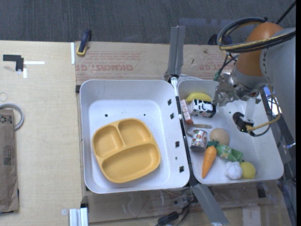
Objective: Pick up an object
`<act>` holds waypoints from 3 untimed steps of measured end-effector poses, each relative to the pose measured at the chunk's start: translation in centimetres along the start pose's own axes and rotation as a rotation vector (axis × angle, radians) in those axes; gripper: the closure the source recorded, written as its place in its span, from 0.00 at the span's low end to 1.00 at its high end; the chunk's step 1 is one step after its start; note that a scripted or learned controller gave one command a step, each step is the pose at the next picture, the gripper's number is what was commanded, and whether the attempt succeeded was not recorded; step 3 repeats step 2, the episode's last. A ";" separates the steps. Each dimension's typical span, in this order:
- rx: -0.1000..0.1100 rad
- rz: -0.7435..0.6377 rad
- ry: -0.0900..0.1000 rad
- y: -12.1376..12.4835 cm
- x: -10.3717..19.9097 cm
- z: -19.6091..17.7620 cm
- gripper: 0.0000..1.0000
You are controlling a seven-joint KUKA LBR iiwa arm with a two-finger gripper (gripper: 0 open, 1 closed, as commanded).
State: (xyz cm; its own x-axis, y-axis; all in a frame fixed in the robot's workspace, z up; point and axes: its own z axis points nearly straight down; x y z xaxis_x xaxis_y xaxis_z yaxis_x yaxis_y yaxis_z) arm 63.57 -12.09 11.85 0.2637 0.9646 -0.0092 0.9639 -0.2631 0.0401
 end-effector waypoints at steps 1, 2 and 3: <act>0.044 -0.028 0.007 1.1 -3.8 -11.5 1.00; 0.045 -0.029 0.007 1.1 -3.7 -11.5 0.00; 0.045 -0.029 0.007 1.1 -3.7 -11.5 0.00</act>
